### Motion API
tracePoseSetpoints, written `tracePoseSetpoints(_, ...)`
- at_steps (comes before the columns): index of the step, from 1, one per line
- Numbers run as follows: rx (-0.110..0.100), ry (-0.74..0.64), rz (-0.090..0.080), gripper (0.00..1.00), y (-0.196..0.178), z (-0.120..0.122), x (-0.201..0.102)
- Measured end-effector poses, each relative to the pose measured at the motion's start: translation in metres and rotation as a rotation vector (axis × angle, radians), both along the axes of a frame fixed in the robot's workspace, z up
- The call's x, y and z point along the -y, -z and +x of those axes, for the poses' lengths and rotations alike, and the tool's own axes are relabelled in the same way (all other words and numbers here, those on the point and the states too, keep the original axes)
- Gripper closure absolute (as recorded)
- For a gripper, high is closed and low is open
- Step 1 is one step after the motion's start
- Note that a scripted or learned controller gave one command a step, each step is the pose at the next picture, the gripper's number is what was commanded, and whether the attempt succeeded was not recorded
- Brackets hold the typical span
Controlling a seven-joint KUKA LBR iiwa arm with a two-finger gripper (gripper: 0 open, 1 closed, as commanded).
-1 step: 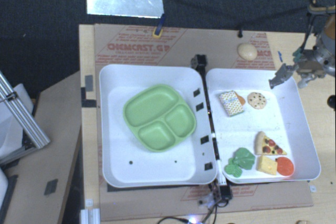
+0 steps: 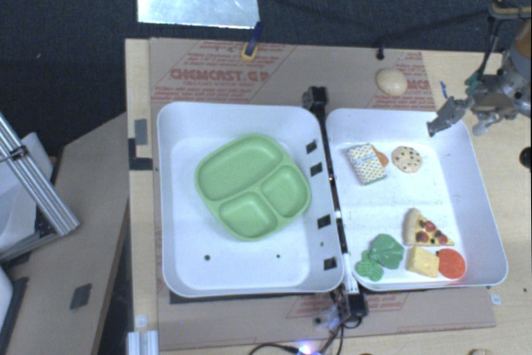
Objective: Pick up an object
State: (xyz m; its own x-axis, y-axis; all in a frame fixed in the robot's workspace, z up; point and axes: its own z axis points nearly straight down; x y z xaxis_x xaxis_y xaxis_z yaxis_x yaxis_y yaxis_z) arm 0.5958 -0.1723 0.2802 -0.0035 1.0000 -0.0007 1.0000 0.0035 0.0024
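The right bin (image 2: 465, 179) holds several toy foods. A blue-and-white checkered packet (image 2: 366, 163) lies beside a cookie (image 2: 406, 159) near the bin's back. Toward the front are a pizza slice (image 2: 424, 229), a yellow cheese wedge (image 2: 422, 261), a red tomato slice (image 2: 451, 263) and a green leafy piece (image 2: 381, 256). My gripper (image 2: 462, 122) hangs over the bin's back right corner, above and to the right of the cookie. It is open, with nothing between its fingers.
A green divided plate (image 2: 252, 185) lies in the left bin (image 2: 179, 145). A beige egg-shaped object (image 2: 391, 81) rests on the cardboard behind the right bin. A black hinge strip (image 2: 328, 179) runs between the bins.
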Motion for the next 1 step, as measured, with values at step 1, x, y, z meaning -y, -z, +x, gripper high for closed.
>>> tracePoseSetpoints(1,-0.005,0.002,0.002,0.00,0.0593,-0.0067,-0.0040)
